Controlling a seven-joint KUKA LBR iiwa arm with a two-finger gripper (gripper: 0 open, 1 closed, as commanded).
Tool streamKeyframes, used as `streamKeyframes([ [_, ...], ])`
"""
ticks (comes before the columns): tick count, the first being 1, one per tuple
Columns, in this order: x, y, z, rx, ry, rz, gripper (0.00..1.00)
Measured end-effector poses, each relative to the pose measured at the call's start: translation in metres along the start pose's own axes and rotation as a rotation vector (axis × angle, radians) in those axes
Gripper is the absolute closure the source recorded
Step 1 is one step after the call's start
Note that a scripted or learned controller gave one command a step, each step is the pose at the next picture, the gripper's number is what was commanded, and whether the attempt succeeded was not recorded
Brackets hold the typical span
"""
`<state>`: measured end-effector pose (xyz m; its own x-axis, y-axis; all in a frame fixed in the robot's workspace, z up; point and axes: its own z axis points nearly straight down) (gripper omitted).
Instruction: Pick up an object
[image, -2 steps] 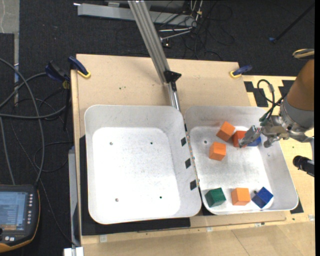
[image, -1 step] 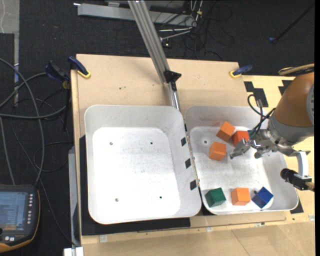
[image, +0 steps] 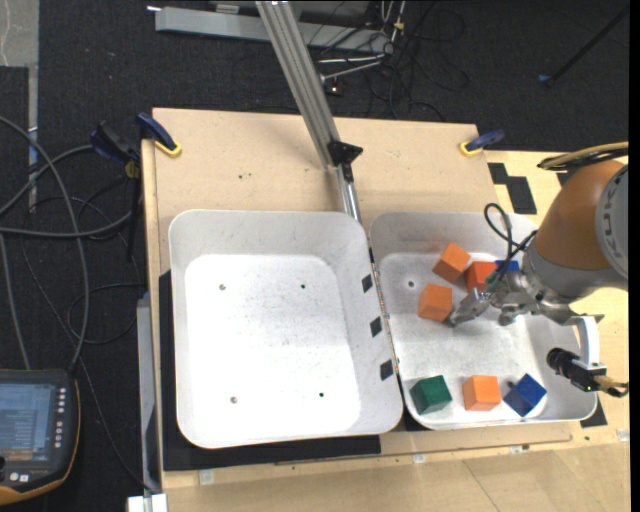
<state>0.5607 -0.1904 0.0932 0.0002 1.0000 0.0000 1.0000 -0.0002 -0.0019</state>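
Observation:
The right bin (image: 500, 345) holds several cubes. Two orange cubes (image: 452, 262) (image: 435, 302) lie in its upper half, with a reddish-orange cube (image: 482, 272) beside them. Along the front edge sit a green cube (image: 432, 393), an orange cube (image: 481, 392) and a blue cube (image: 524, 394). My gripper (image: 470, 308) reaches in from the right and sits low in the bin. It is just right of the lower orange cube and below the reddish-orange one, which the wrist partly hides. No cube is visibly held.
The left bin (image: 270, 325) lies beside the right one, with a raised rim between them. A metal pole (image: 305, 80) slants in from the top to the bins' far edge. Clamps sit at the board's back corners.

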Motion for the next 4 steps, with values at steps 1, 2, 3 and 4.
streamKeyframes([
  [1, 0.0, 0.001, -0.012, -0.004, -0.001, 0.0, 1.0],
  [2, -0.003, -0.008, -0.066, -0.008, -0.002, 0.001, 1.0],
  [3, 0.005, -0.001, -0.123, -0.009, -0.003, -0.004, 1.0],
  [4, 0.005, 0.0, -0.138, -0.006, -0.002, -0.003, 1.0],
])
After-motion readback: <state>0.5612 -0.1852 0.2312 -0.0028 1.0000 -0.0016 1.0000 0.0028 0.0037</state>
